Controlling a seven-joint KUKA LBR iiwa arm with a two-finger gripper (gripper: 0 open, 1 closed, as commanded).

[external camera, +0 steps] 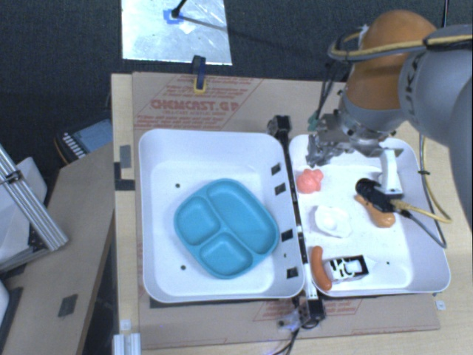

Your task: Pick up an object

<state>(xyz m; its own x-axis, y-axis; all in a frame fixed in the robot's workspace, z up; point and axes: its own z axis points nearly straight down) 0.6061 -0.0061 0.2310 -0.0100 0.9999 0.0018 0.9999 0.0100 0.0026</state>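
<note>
**Entry: pick not yet made; pincer over the right bin's 11 o'clock corner**

My grey arm with the orange band (436,80) reaches in from 3 o'clock and bends down over the right-hand shallow white bin (414,250). The left-hand shallow white bin (199,161) lies at its 9 o'clock, and their rims meet along the middle.

Left bin: one blue three-compartment plastic plate (225,228), flat, a little toward 6 o'clock of the bin's centre. I am nowhere near it.

Right bin, larger item to smaller:
- white lumpy soft-looking piece (331,220), near the bin's centre, toward 9 o'clock.
- orange sausage-shaped piece (318,266), at the 7 o'clock corner, lying along the wall.
- small black-and-white box-like piece (347,267), just at 3 o'clock of the sausage.
- pink lumpy object (310,180), toward the 10 o'clock side of the bin.

My pincer (322,152) hangs at the bin's 11 o'clock corner. The pink lumpy object sits just at its 6 o'clock, close by; whether they touch I cannot tell. How wide the pincer stands I cannot tell either, since the wrist hides it from this slant.

Progress, as judged: the approach looks done. The grasp and the lift remain, because every item appears to rest on a bin floor. The pink object is the likeliest target. I would need to shift slightly toward 6 o'clock to sit squarely over it.
</note>
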